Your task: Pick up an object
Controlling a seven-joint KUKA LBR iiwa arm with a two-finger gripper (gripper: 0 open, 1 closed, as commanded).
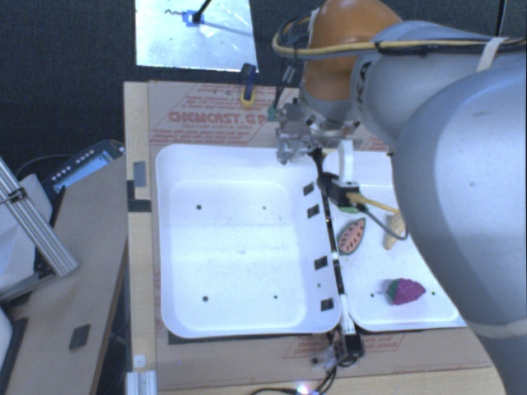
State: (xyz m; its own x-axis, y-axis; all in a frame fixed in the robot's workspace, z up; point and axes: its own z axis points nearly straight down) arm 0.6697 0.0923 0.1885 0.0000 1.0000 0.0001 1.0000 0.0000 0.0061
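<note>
My gripper point(290, 148) hangs over the far edge of the bins, near the divider between them, and I see nothing held in it. In the right bin point(428, 313) lies an orange, seed-speckled slice-shaped object point(352, 235) close to the divider. A purple-pink berry-shaped object point(405, 290) rests nearer the front. A tan object point(396, 224) lies partly under the arm, and a small green piece point(350, 210) shows just above the orange object. All of them are lower in the view than the gripper, toward the bench's front.
The left bin point(177, 303) sits beside the right one, with a row of black clips point(319, 262) along the divider. The big grey arm point(461, 163) covers much of the right bin. A cardboard sheet point(206, 115) lies under the bins.
</note>
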